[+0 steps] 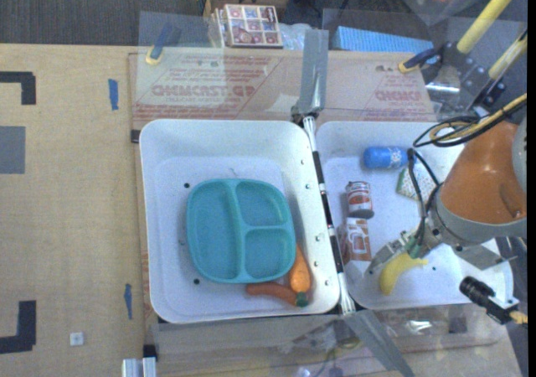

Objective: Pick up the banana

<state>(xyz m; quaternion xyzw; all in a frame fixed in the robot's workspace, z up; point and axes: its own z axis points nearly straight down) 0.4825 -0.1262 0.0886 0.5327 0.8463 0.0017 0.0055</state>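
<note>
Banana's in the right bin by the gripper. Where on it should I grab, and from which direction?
Judging from this view, take the banana across its thick middle, coming straight down. It lies flat on the floor of the right bin, curving from upper right to lower left, so set the fingers across that line. The gripper sits at its upper end, and the nearby bin wall makes a side approach awkward.

The banana [395,273] is yellow, short and gently curved, with a paler, greenish stem end. It lies in the right-hand bin [368,296], toward that bin's 6 o'clock edge, close to the front wall. Its long axis runs slantwise, the blunt lower end pointing to about 7 o'clock and the stem end to about 1 o'clock. The upper end is partly covered, so its full length cannot be made out. The skin looks clean and unpeeled.
</note>
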